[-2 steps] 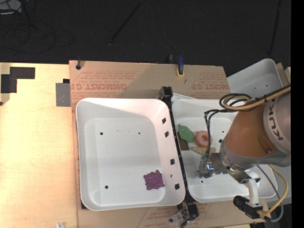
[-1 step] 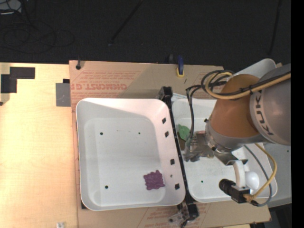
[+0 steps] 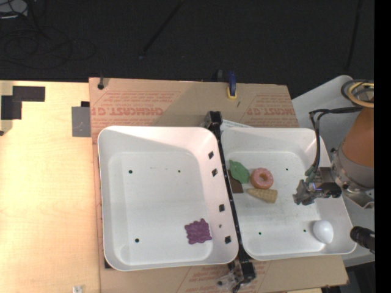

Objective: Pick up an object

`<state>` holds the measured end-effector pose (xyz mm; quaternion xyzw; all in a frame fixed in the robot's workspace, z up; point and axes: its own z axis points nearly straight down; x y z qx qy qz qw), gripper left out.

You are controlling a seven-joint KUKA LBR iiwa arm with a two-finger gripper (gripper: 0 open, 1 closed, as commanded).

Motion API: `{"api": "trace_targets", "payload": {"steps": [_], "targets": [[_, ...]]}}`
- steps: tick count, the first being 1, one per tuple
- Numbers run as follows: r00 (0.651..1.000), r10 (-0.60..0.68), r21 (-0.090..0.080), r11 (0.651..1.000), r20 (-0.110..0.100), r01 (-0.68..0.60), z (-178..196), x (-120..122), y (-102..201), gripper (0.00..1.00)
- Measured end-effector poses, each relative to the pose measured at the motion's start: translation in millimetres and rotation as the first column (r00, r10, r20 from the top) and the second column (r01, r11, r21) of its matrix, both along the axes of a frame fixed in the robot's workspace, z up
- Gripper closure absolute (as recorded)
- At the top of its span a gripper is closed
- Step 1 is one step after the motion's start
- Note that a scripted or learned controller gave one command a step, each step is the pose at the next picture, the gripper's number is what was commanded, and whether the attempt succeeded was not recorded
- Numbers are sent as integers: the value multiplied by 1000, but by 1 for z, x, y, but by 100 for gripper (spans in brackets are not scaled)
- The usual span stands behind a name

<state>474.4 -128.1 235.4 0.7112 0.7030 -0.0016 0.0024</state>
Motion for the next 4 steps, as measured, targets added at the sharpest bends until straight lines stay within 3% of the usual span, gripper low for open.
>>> {"api": "trace_targets", "payload": {"steps": [1, 4], "targets": [[1000, 7, 4, 1000, -3, -7, -154, 0, -43, 100], [1000, -7, 7, 1000, -4, 7, -118, 0, -45, 100]]}}
